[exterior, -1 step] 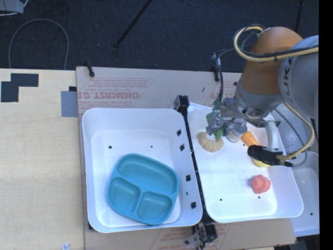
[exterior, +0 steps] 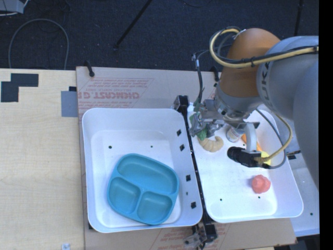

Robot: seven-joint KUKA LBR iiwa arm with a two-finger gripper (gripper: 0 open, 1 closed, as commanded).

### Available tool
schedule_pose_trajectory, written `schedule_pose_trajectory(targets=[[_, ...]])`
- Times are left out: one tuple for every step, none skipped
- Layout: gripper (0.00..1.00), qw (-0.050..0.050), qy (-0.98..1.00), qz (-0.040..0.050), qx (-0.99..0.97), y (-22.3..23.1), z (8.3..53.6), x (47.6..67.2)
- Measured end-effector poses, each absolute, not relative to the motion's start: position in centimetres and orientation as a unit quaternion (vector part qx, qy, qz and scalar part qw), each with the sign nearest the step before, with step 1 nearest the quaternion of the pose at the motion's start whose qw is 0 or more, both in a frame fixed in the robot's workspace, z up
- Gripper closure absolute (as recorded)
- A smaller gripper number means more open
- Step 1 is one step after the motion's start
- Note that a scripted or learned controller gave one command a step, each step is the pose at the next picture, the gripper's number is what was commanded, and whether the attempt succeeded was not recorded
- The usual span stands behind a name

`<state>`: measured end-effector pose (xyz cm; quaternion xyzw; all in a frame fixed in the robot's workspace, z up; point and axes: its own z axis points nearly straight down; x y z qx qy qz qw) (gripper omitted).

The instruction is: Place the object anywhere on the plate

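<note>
The tan curved object (exterior: 212, 144), shaped like a small croissant, lies on the floor of the right bin (exterior: 281, 210), in its upper left area close to the wall shared with the left bin (exterior: 96, 139). Since it is the item nearest the claw, it is probably the one to be moved.

Handling: it appears light and possibly soft, likely a toy food item. Its rounded surface may slip. Grip it across the thick middle of the arc, not at the tapered ends.

The claw (exterior: 202, 130) is low over the same bin, just beside the object on its upper left side. It cannot be determined how far the claw is open, and nothing is visibly held in it.

A pink lump (exterior: 261, 184) lies well apart, toward the lower right of the bin.

The blue sectioned plate (exterior: 143, 188) rests in the left bin. Both bins stand on the worktop (exterior: 36, 165).
</note>
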<state>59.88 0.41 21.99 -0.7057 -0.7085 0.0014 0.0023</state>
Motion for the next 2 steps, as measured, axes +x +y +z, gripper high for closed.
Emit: schedule_pose_trajectory(targets=[[1.0, 0.001, -0.708, 0.0011, -0.706, 6.0, 21.3, 60.5], [1.0, 0.001, -0.709, -0.0001, -0.706, 11.4, 23.0, 62.2]])
